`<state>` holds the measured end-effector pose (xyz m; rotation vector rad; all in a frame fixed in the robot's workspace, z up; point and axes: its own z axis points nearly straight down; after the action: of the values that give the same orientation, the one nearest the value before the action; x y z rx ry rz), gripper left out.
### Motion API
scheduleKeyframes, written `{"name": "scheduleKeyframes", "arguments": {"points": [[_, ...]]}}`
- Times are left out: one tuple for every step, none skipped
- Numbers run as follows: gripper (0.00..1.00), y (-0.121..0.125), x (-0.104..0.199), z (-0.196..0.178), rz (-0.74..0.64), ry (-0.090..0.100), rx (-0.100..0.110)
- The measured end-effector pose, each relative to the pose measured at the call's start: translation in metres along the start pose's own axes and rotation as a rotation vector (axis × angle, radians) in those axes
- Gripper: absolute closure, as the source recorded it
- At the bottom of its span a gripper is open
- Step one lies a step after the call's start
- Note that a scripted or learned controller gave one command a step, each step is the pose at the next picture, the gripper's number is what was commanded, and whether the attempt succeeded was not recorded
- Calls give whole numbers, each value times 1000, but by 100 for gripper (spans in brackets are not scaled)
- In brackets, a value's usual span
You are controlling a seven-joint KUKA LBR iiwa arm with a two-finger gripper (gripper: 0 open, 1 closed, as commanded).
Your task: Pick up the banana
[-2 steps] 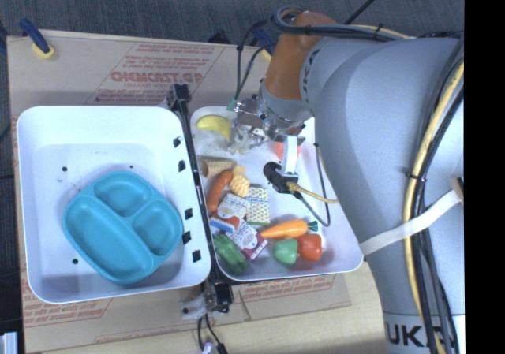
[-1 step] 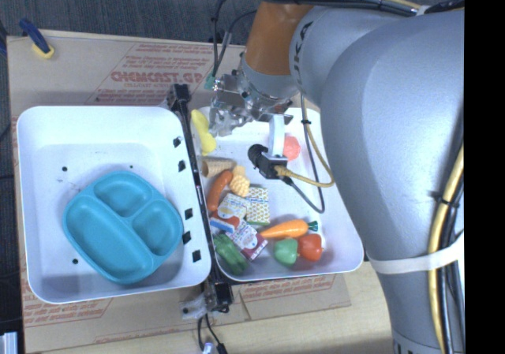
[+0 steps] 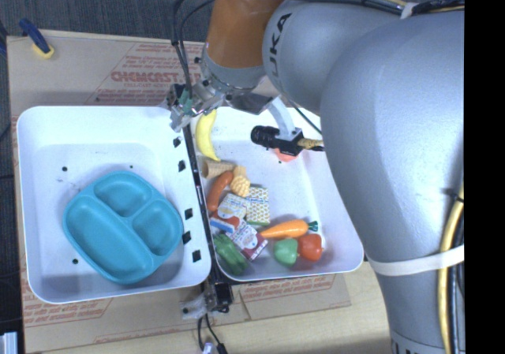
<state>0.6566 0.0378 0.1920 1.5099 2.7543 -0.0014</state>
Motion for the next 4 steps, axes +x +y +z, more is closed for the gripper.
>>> {"name": "scheduleKeyframes", "arguments": {"points": [[100, -18, -28, -13, -288, -1, -1], [100, -10, 43, 0, -512, 2, 2], [100, -56, -9, 0, -843, 2, 2], [100, -17, 71, 0, -683, 2, 1]]}}
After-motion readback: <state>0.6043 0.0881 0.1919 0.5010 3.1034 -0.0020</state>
